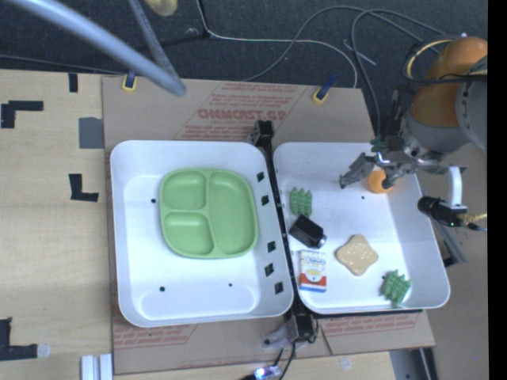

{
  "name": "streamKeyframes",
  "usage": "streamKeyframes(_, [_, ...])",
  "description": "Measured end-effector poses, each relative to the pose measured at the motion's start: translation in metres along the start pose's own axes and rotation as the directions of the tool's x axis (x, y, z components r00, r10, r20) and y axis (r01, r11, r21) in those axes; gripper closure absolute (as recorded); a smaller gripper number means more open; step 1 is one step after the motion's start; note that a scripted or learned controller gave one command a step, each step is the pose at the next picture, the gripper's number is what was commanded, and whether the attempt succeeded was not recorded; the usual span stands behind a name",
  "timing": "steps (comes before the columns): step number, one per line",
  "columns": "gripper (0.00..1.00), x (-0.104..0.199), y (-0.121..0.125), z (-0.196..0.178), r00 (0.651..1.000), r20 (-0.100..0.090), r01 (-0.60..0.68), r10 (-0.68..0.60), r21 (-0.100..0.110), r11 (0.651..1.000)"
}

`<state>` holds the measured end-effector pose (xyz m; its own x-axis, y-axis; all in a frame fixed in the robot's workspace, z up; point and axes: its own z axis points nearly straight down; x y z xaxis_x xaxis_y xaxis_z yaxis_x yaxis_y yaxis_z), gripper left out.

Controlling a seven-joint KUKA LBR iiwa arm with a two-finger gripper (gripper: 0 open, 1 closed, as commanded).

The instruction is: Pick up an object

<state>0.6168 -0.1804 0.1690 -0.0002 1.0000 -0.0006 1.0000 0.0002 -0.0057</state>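
In the right bin (412, 236) lie several small objects: an orange ball (376, 183) at the far right, a green toy (300, 201), a black block (306, 231), a small red-and-white carton (313, 270), a tan biscuit (356, 254) and a second green toy (394, 286). My gripper (371, 177) hangs low over the bin's far right part. It is open, with its dark fingers spread on either side of the orange ball. The ball rests between them at the bin floor, and whether they touch it is unclear.
The left bin (131, 212) holds a green divided plate (210, 212). A black divider with clips (272, 212) runs between the bins. Cables (317, 38) trail behind the bench, and the arm's orange band (447, 77) rises at the far right.
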Motion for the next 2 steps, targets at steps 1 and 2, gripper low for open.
streamKeyframes(1, [0.00, -0.004, -0.005, 0.046, 1.000, 0.000, 0.001, -0.001, -0.001, 1.000])
streamKeyframes(2, [0.00, -0.003, -0.004, 0.086, 1.000, 0.002, 0.002, -0.002, -0.005, 1.000])
